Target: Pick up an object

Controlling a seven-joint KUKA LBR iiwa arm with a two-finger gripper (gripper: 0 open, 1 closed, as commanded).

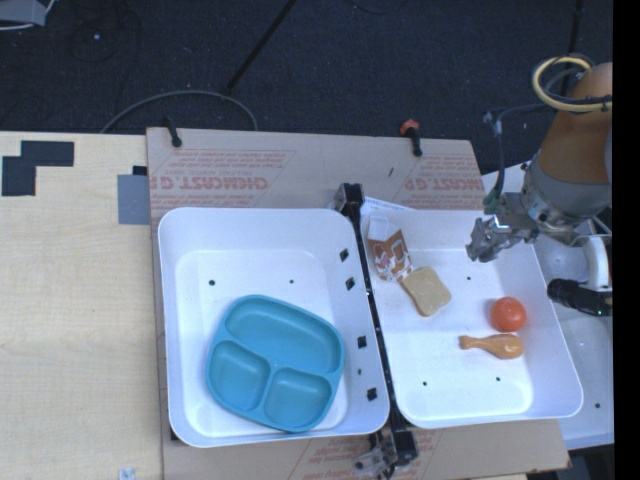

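Two shallow white plastic bins sit side by side on a sheet of printed cardboard, on a pale wood-grain bench [70,318]. Both have glossy, smooth walls and rounded corners.

The left bin [190,238] holds a blue divided plate [274,363], a rounded-rectangle tray with three compartments and a matte plastic look, lying flat and turned at a bit of an angle toward the near side.

The right bin [480,398] has the smaller stuff. There's a crinkly brown and white wrapper [388,252] up near the divider at the far left corner. Just beside it sits a tan slice of toy bread [427,290], squarish with soft corners. Over on the right side there's a round orange-red ball-like fruit [509,314], smooth and shiny, and right below it a toy chicken drumstick [493,345] in orange-tan, lying on its side with the thin end pointing left. Those two are near each other but look apart.

The hand [484,240] is a dark grey metal piece hovering over the far right part of the right bin, above the fruit and well off from the bread. Nothing's visibly in it, and I honestly can't tell how it's set at this angle.
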